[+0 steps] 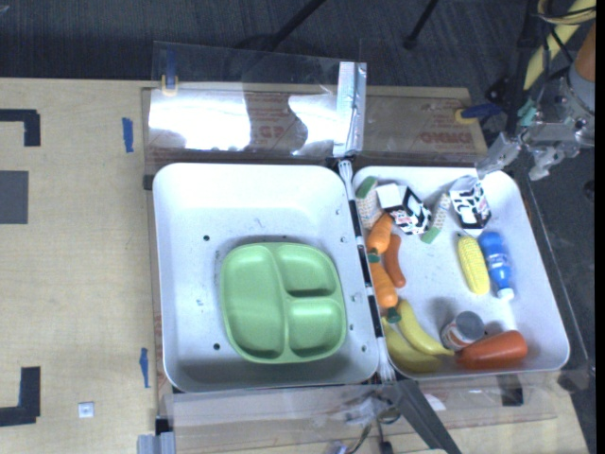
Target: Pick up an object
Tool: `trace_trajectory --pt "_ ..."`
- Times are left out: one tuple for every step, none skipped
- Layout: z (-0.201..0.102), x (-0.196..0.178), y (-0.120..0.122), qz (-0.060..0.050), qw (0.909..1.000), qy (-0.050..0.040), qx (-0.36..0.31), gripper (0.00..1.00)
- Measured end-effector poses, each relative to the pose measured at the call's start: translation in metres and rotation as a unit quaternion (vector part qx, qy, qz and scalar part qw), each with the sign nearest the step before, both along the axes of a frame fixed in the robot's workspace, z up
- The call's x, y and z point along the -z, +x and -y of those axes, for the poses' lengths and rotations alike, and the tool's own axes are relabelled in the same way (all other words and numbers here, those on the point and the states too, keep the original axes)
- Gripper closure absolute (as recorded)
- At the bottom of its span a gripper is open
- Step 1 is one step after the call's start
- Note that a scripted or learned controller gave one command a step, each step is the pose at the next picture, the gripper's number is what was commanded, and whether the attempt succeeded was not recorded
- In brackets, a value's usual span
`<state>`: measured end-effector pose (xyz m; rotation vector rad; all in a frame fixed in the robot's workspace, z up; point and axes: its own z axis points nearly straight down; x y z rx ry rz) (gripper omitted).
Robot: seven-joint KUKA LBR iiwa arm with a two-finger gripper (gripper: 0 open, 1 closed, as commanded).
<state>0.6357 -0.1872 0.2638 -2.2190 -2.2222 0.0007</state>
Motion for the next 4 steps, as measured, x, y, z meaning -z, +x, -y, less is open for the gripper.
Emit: trace_trajectory --pt "0.025 0.164 -0.036 -0.003 1.0 0.0077 0.004 0.0" --pt "0.027 0.151 -0.035 0.0 1.0 0.0041 0.004 1.0" --pt "0.0 0.059 -0.027 0.001 0.9997 -0.0009 0.026 1.0" --pt "0.0 0.049 -0.026 0.003 0.9997 -0.0019 0.025 1.0"
